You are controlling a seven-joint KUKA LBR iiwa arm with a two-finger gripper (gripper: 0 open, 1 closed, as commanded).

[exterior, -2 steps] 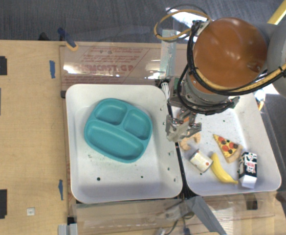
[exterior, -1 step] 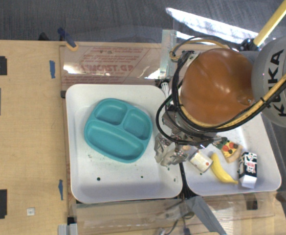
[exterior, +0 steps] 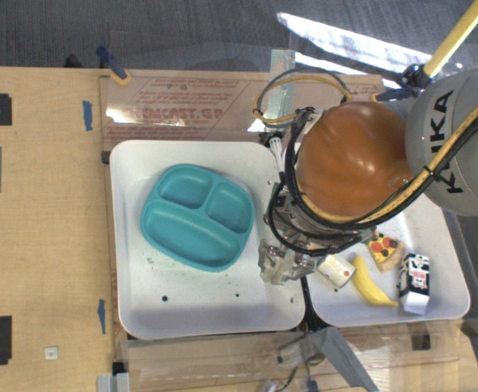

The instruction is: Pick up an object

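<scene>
Camera view, lower centre: gripper (exterior: 283, 265) is hanging low over the right edge of the left bin (exterior: 132, 300), beside the divide between the two bins; whether anything is in its grasp cannot be told.

Arm (exterior: 353, 166): its orange-banded wrist is reaching in from the right and covering the upper part of the right bin (exterior: 459, 300), likely because the program is working near the shared wall.

Right bin, lower part, candidates for picking:
- small white cylinder (exterior: 335, 270), lying just right of the gripper, nearest to it
- banana (exterior: 371, 286), lying beside the cylinder
- pizza-slice toy (exterior: 383, 250), lying above the banana
- black-and-white carton (exterior: 415, 282), lying at far right

Left bin: teal divided plate (exterior: 196, 216) is lying centre-left, well apart from the gripper, a wide flat piece that is probably awkward to pinch.
</scene>
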